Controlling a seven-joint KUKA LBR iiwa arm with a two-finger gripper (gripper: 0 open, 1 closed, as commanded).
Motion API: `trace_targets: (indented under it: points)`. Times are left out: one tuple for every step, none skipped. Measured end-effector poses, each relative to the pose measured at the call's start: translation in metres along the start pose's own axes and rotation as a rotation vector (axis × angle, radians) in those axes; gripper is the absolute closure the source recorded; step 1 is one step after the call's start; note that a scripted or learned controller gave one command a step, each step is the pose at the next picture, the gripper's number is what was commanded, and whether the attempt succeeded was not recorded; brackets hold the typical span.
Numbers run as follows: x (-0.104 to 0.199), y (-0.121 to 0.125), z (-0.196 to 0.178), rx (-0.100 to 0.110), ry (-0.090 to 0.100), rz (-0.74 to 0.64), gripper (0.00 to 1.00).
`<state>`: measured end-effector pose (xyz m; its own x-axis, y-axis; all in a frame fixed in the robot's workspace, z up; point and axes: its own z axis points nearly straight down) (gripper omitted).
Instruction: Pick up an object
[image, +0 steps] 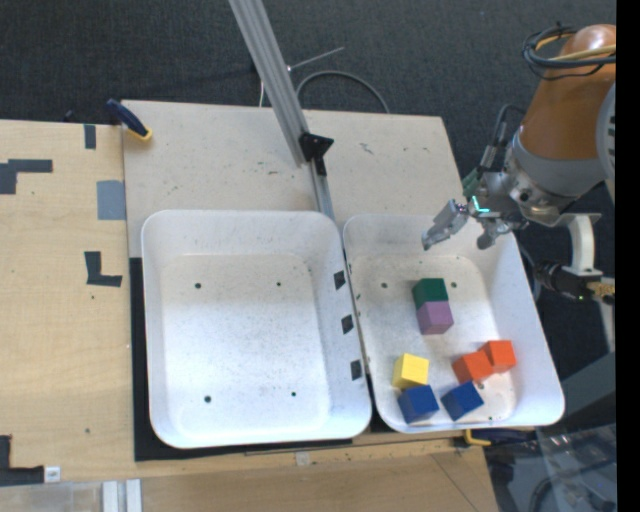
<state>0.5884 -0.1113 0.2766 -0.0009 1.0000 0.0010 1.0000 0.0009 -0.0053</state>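
Observation:
The right bin (520, 300) holds several small blocks. A green block (430, 291) sits on or against a purple block (434, 317) near the bin's middle. A yellow block (410, 370), two blue blocks (419, 402) (462, 400) and two orange blocks (499, 355) (471, 368) lie near the front. My gripper (463, 227) hangs over the bin's far edge, above and behind the green block, with its two fingers spread apart and nothing between them.
The left bin (160, 300) stands beside the right one. A slanted metal rail (285, 90) runs down to the seam between the bins. A blue and yellow tool (128, 119) lies at the bench's far left.

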Motion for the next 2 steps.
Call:
trace_targets:
  points:
    - [0.000,0.001,-0.002,-0.004,-0.001,-0.001,0.00]
    - [-0.004,0.009,0.050,0.001,-0.002,0.000,0.00]
